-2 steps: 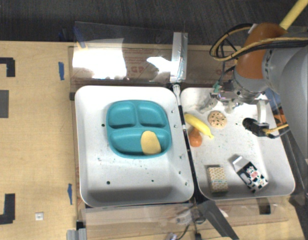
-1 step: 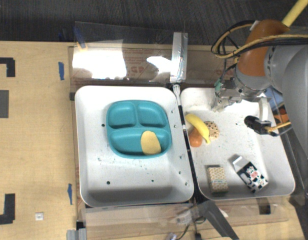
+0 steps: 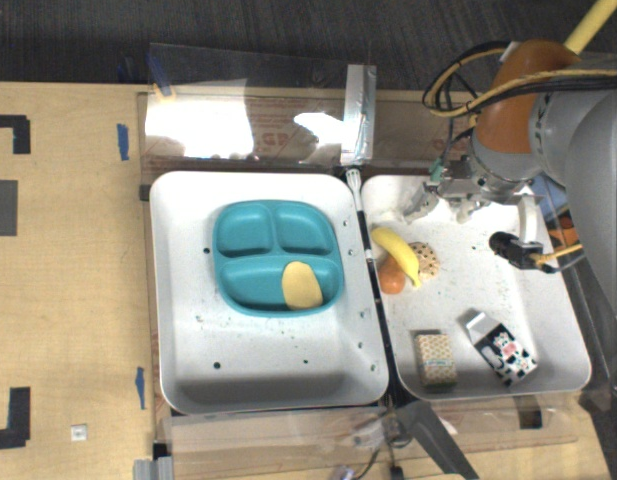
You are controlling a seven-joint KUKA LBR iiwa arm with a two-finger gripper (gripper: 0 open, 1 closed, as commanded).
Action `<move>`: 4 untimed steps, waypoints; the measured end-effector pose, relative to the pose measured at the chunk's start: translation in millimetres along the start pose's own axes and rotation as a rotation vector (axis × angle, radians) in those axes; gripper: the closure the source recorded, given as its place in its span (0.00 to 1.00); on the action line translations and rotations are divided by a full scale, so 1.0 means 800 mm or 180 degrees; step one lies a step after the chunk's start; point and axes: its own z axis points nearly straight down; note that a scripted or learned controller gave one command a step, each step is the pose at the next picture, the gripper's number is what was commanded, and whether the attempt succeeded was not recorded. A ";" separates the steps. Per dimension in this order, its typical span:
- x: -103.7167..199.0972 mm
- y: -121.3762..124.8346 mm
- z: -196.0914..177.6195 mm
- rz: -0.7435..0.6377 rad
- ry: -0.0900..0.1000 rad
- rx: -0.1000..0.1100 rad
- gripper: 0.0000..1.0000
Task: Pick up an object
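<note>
Well, from above, the gripper (image 3: pixel 443 190) hovers at the right bin's (image 3: pixel 563 318) far edge; whether it's spread, I cannot tell. Nothing's grasped yet. The banana (image 3: pixel 398 253) lies nearby, so it must descend next.

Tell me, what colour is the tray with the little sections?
The tray is teal blue, seen in the camera view.

In the left shallow white bin (image 3: pixel 178 348) sits a teal divided plastic tray (image 3: pixel 250 238); right bin (image 3: pixel 558 328): yellow banana (image 3: pixel 398 253) behind tan box (image 3: pixel 435 356).
</note>
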 end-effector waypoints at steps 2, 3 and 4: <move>-0.002 -0.007 -0.038 -0.0081 0.0005 0.0004 1.00; -0.035 0.002 -0.142 -0.0682 0.0004 -0.0002 1.00; -0.069 -0.014 0.011 -0.0687 0.0007 0.0009 1.00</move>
